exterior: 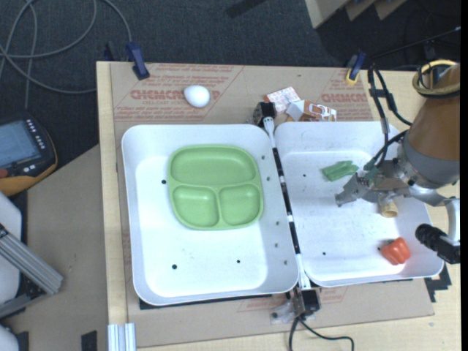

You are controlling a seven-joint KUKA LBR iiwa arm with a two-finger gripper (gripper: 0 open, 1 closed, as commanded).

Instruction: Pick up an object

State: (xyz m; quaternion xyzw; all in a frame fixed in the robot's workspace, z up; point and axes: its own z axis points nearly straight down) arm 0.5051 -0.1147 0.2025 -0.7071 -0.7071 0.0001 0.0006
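Green divided plate [216, 186] lying in left bin [146, 254], gripper [349, 193] hovering over right bin [329, 258] beside green object [338, 170], finger state impossible to tell, orange object [395, 251] sitting near corner.

Counter [110, 196] topped with cardboard sheet [234, 79]; on it two white bins [146, 269] side by side, white egg [197, 95], small wrappers [300, 107] at back.

One green three-compartment tray [216, 186] lay in the left white bin [146, 254], toward its far half. On the brown board [219, 86] behind the bins sat a white egg-shaped object [197, 95], with crumpled wrappers [300, 107] near the seam between the bins; blue clamps [136, 58] held the board's far corners. A handheld pendant [20, 148] rested off the desk at left, with grey cable [51, 20] looped on the dark floor.
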